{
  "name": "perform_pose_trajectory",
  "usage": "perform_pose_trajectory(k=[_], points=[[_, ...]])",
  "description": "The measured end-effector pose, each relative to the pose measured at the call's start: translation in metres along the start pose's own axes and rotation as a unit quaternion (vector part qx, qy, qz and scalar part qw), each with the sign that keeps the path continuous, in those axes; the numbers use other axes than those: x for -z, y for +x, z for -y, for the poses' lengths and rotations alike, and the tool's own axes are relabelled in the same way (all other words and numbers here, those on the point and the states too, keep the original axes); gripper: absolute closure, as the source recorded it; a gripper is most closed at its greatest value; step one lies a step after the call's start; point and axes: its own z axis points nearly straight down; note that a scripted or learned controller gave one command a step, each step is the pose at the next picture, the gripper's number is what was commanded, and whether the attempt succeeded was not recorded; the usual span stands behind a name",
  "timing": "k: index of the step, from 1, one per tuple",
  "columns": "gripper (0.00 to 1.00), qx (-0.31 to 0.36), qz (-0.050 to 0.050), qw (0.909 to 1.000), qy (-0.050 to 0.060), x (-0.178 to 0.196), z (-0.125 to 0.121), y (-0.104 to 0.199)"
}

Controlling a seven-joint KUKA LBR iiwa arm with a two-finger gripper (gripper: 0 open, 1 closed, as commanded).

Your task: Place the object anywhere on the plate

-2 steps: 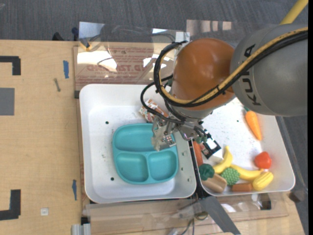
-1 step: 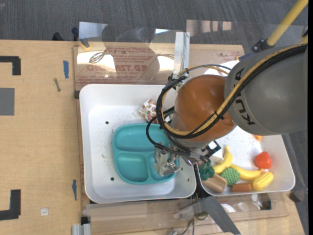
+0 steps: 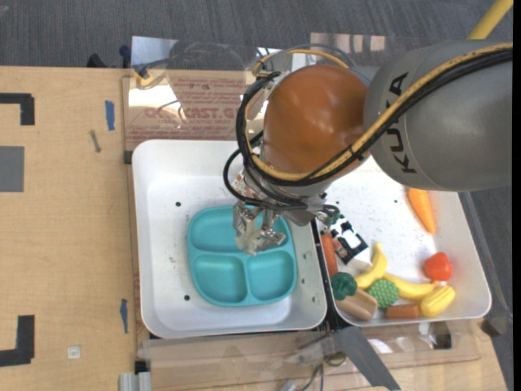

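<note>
Grey arm [image 3: 440, 112] overhangs both bins; its gripper [image 3: 254, 233] sits over the teal plate [image 3: 241, 256], grasp state undeterminable; toy food at 3 o'clock.

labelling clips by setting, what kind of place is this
Most likely a robotics lab bench, not a real kitchen. A grey KUKA arm hangs its gripper over a teal divided plate in a white bin. The food alongside looks like toys, such as a banana and carrot.

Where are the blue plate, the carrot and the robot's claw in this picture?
Blue plate [image 3: 213, 277]: camera view, bare lower-left compartment.
Carrot [image 3: 422, 208]: camera view, middle of its orange body.
Claw [image 3: 254, 239]: camera view, between its fingertips, over the plate.
</note>
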Motion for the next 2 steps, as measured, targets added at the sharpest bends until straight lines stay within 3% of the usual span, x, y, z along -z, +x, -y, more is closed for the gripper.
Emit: perform_pose_trajectory(k=[1, 2], points=[[1.0, 0.005, -0.004, 1.0, 0.0, 0.005, 0.071, 0.065], [1.0, 0.011, -0.001, 0.9999, 0.0, 0.031, 0.111, 0.005]])
